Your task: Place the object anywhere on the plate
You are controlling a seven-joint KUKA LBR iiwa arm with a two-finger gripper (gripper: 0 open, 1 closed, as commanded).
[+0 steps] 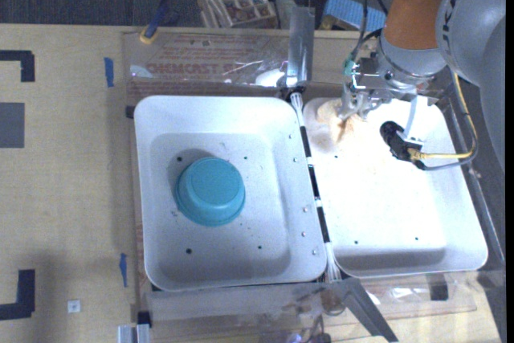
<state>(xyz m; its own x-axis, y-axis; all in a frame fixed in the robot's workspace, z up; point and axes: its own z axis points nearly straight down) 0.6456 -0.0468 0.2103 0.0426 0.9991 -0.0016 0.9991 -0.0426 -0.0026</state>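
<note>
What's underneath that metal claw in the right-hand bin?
Under the gripper, at the right bin's far left corner, lies a pale, peach-coloured object. Glare washes out its shape, and the gripper covers part of it, so contact is unclear.

Harsh glare washes out the right bin (418, 253); the left bin (161, 124) is evenly lit.

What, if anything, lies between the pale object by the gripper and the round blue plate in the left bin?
Only the adjoining bin walls separate them. The pale, orange-tinged object sits under the gripper in the right white bin; the round blue plate lies in the left white bin.
</note>
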